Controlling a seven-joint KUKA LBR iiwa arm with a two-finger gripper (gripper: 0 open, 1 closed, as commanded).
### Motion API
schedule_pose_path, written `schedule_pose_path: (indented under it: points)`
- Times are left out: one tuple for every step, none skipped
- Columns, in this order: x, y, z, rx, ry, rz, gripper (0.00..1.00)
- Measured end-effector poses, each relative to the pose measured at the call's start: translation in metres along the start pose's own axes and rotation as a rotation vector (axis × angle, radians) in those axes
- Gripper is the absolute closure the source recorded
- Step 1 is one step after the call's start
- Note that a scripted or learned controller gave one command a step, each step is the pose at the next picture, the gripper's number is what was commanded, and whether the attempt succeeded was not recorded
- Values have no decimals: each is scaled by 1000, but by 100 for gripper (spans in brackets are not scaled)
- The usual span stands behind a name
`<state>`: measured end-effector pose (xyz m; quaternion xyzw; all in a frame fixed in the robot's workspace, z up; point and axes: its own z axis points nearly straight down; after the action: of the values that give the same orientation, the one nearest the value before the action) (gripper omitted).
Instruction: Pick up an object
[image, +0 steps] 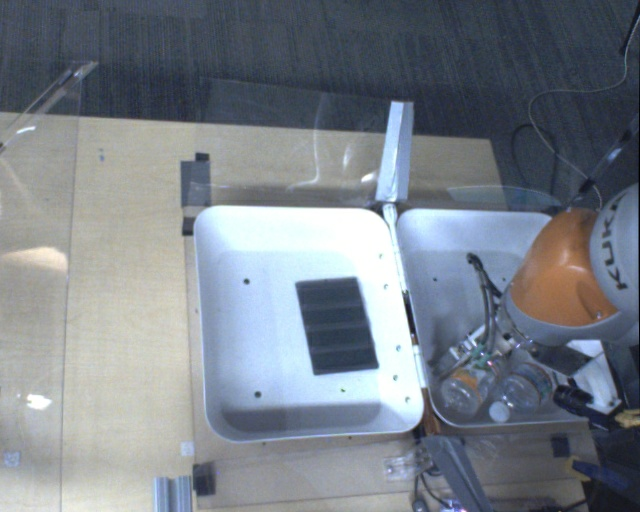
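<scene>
two white bins sit side by side; the gripper (487, 350) hangs low in the right bin (440, 250), just above a clutter of clear plastic bottles (500, 395). whether its jaws are wide or narrow i cannot tell. a dark ridged pad (337, 325) lies well off to the jaws' left. best to centre over one bottle and descend straight.

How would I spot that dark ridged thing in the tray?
Find the left white bin of the two. Near its middle lies a dark ridged rectangular pad, flat and slightly tilted. It lies alone, unlike the clear clutter in the right bin.
</scene>
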<state>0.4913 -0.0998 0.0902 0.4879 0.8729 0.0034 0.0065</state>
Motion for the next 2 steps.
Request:
schedule_pose_path:
  points:
    - [-1,4,-12,-10,-6,-1,100]
    - [3,46,-95,8,4,244,100]
